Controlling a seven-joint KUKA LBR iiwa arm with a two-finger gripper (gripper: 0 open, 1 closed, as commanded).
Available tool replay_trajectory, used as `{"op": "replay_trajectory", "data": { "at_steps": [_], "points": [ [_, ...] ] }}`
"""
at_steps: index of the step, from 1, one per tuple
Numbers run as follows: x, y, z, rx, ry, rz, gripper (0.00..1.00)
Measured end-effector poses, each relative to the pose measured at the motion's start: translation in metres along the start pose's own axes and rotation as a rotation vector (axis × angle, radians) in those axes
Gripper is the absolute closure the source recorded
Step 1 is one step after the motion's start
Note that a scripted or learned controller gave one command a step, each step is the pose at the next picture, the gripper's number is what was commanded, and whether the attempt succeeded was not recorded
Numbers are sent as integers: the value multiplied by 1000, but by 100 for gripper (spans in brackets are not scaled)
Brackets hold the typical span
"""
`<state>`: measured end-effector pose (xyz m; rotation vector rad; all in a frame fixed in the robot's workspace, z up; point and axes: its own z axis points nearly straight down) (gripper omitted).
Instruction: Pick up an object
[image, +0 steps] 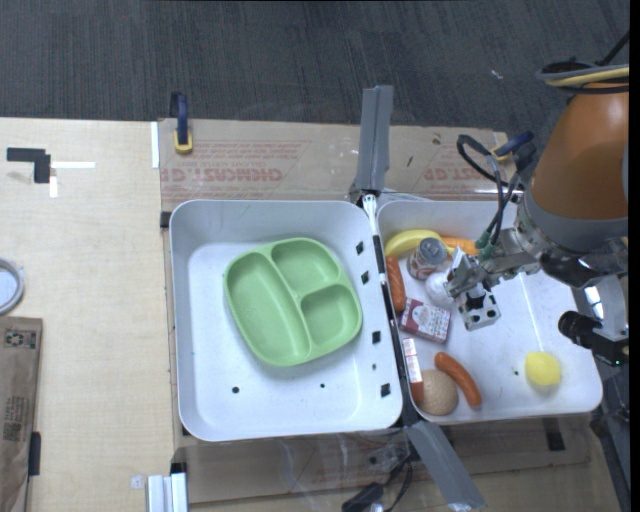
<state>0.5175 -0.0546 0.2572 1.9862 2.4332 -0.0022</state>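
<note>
Tan and rounded, a bread roll (437, 391) sits at the near edge of the right bin (575, 400), touching the lower end of an orange-red sausage (459, 379) that lies at a slant just beside it. A yellow lemon (543, 369) rests well apart from them toward the bin's right side. Farther in, a small red carton (426, 321) lies flat near the divider; its print is too small to read. Just beyond it the gripper (470, 300) hangs low over the bin, with a small white thing directly at its tip, but whether the jaws are spread or closed, or holding anything, cannot be told from this slant. A second red sausage (397, 283) lies along the bin's left wall, and at the far end are a yellow banana (411, 242), a small jar-like item (427, 258) and a bit of orange behind them. The left bin (200, 400) holds a green divided plate (292, 299) with three compartments. Beyond both bins, a cardboard sheet (270, 160) carries red lettering, seen upside down and not legible.
</note>
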Motion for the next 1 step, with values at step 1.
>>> {"op": "replay_trajectory", "data": {
  "at_steps": [1],
  "points": [
    [-26,-28,-84,0,-1,-68,100]
  ]
}}
